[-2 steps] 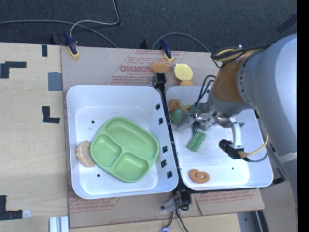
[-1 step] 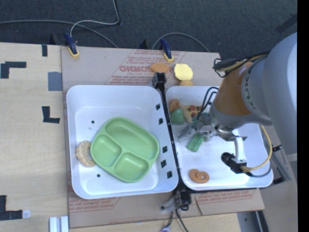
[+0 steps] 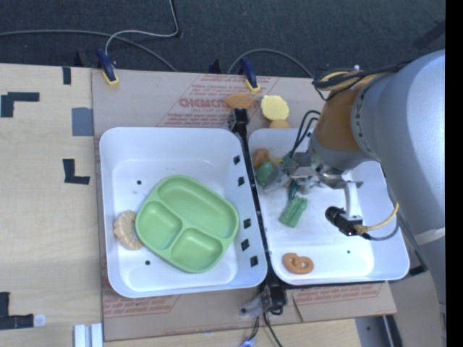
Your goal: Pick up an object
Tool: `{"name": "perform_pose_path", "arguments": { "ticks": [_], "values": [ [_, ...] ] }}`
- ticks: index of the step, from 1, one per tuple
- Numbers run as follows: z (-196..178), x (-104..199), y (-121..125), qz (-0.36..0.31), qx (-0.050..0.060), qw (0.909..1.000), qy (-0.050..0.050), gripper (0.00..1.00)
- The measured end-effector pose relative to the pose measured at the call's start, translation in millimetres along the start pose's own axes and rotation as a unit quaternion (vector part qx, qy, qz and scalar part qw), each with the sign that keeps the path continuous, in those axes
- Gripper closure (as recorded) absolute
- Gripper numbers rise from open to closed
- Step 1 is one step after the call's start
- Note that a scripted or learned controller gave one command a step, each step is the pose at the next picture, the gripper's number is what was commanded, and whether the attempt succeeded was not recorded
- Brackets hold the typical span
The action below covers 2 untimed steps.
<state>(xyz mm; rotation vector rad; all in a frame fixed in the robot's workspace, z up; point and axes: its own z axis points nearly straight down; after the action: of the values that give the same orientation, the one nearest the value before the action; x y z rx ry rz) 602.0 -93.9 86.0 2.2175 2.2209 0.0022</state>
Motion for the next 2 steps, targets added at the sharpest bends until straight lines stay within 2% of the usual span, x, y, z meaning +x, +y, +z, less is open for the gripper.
{"name": "perform_pose_path", "arguments": {
  "ticks": [1, 2],
  "values": [
    [4.3, -13.9, 48.9, 0.001, 0.025, 0.9997, -0.001, 0.00],
    [0.0, -13.7, -5.2, 0.001, 0.001, 1.0000, 0.000, 0.00]
  ]
}}
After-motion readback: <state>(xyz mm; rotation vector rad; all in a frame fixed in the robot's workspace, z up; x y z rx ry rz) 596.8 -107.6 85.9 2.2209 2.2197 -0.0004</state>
